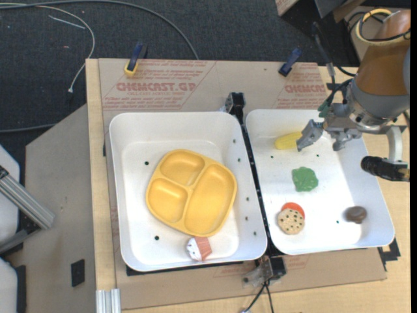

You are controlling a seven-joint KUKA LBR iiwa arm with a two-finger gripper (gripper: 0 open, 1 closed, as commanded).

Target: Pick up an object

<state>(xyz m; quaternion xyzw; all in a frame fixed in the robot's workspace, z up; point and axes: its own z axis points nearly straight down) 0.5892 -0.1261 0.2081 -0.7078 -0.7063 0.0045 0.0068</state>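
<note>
My gripper (324, 139) hangs over the back of the right bin (374, 237), fingers spread open with nothing between them. A yellow banana-like piece (285, 141) lies just left of the left finger (308, 136). A green leafy toy (304, 178) sits in the middle of that bin. Nearer the front are a cookie (290, 220) with a red piece behind it and a small brown object (355, 214) at the right.
The left bin (124, 175) holds a yellow divided plate (191, 192) and a small white and pink object (198, 248) at its front. Blue clamps (135, 58) pin the cardboard at the back. A black clip (234, 103) sits between the bins.
</note>
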